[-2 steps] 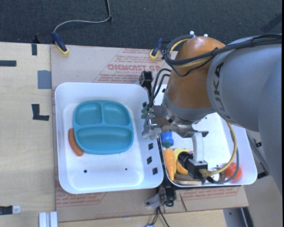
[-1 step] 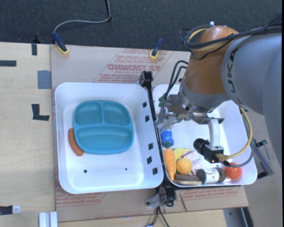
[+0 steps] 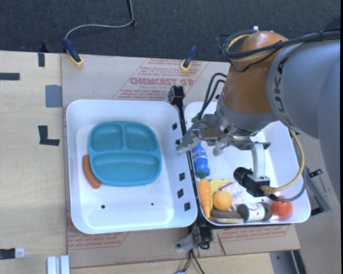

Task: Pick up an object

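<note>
While the gripper point(image 3: 208, 143) hangs over the blue bottle point(image 3: 201, 160), at nine o'clock in the right bin point(image 3: 286, 138), I cannot tell its spread.

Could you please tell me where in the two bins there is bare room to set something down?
The left bin has a bare strip along its near edge, below the blue divided plate and the hot dog. The right bin is crowded: blue bottle, carrot, orange and tomato cluster under the arm.
</note>
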